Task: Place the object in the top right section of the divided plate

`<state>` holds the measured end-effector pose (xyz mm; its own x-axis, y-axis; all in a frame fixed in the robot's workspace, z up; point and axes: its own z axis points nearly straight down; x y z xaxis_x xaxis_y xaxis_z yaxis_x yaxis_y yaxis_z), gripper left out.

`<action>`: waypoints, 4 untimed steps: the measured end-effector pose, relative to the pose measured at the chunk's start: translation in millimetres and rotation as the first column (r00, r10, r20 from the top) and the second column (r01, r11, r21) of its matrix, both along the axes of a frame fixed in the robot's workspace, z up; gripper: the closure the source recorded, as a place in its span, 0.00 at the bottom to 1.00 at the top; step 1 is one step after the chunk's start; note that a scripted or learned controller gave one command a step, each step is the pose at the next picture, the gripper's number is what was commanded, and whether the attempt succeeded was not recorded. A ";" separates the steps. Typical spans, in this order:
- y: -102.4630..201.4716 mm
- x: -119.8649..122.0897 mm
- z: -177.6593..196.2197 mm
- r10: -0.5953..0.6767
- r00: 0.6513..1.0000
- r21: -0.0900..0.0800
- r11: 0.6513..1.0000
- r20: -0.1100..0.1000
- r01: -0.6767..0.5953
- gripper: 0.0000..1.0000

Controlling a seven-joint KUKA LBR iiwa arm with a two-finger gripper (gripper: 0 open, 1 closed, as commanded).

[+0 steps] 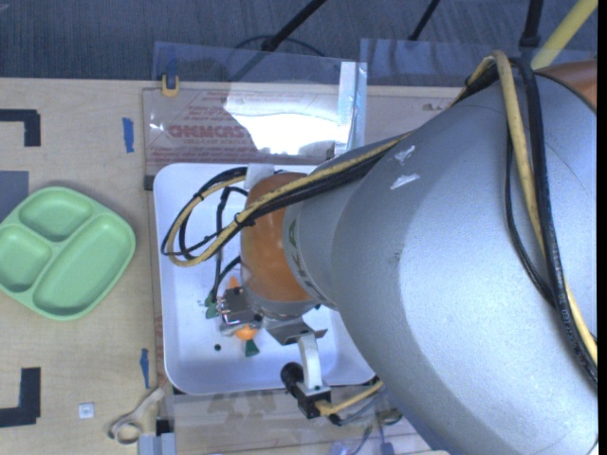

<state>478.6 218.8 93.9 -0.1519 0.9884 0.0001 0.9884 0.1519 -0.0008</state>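
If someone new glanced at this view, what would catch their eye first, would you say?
The big grey arm would: it covers the right half of the view, reaching down into the white bin with yellow and black cables looping off it. Next, the green divided plate on the wooden bench at far left.

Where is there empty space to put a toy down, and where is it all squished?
The green divided plate has three bare sections. Bare wooden bench lies above it, up to the white bin. Inside that bin, a bare strip runs along its left wall and bottom edge. It is crowded mid-bin, where the arm, cables and small orange and green bits cluster.
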 end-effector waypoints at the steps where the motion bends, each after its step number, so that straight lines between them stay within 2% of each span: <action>1: -1.8 3.9 -4.2 0.407 0.913 -0.001 0.913 0.008 -0.407 1.00; 2: -17.6 2.8 -4.1 0.253 0.967 0.008 0.967 0.012 -0.253 1.00; 3: -3.9 94.1 115.7 0.262 0.965 0.000 0.965 0.002 -0.262 1.00; 4: -47.2 97.7 54.6 0.031 1.000 0.000 1.000 -0.003 -0.031 1.00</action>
<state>576.3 171.6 148.5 -0.1828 0.9832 0.0003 0.9831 0.1828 -0.0042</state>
